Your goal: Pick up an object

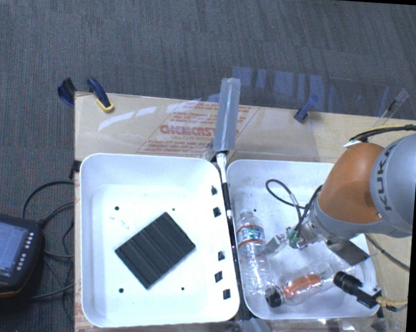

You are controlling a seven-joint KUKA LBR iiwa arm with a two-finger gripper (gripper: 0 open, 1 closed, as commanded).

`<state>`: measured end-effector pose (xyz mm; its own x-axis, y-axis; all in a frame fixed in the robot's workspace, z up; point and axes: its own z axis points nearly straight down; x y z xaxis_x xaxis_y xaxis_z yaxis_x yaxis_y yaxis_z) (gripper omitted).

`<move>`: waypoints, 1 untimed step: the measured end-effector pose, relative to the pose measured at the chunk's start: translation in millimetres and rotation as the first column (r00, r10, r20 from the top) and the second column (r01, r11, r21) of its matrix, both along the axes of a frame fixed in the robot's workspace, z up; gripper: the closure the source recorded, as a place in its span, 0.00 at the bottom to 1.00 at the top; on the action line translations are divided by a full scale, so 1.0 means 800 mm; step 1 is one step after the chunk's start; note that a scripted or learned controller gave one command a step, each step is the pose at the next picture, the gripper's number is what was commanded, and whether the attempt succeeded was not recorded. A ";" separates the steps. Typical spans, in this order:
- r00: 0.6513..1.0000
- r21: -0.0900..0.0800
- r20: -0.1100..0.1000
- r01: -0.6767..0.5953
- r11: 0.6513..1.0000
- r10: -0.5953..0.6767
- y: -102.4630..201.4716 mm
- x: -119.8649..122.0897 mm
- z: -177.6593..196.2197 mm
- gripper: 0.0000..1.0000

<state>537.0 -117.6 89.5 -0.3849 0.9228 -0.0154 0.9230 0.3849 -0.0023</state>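
Camera view: one ribbed black pad (155, 249), two clear bottles (253, 252); claw (293, 238) state unclear.

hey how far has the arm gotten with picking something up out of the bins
Done: the arm has reached into the right bin, and its gripper sits low beside the clear water bottle. In hand: nothing visibly between its fingers. Left: grasping and lifting. The bottle, a clear container with orange inside and the black ridged pad all lie in the bins.
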 end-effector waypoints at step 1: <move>0.997 0.011 -0.003 0.077 0.997 -0.077 -0.008 0.125 -0.002 0.00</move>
